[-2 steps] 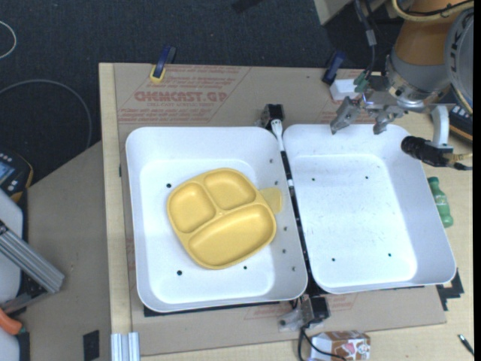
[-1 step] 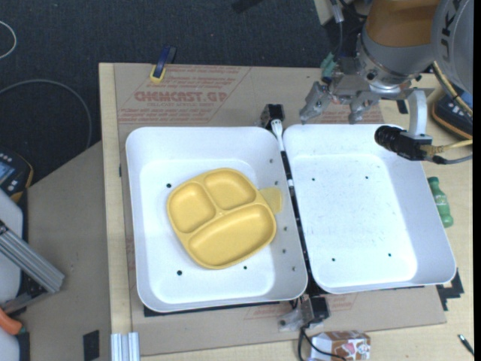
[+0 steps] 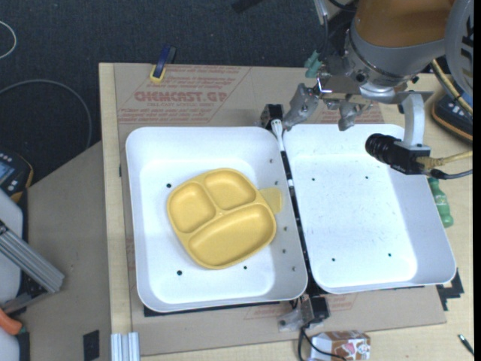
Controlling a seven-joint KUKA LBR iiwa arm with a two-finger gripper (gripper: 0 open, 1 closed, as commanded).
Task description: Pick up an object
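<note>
- In the left shallow white plastic bin (image 3: 150, 273), a yellow plastic divided plate (image 3: 221, 217) lies flat, right side up, a little right of centre.
- The yellow plate is smooth and matte, rounded in outline, with two small compartments at the top and one wide one below; a small tab sticks out at its right edge, pointing toward the bin wall.
- The right shallow white bin (image 3: 376, 265) shows a speckled floor with a few dark dots.
- The metal gripper (image 3: 331, 110) hangs over the far rim of the right bin, well apart from the plate; I cannot tell how it is set, and nothing is seen in it.
- Brown cardboard covers the bench (image 3: 195, 92), printed in red.
</note>
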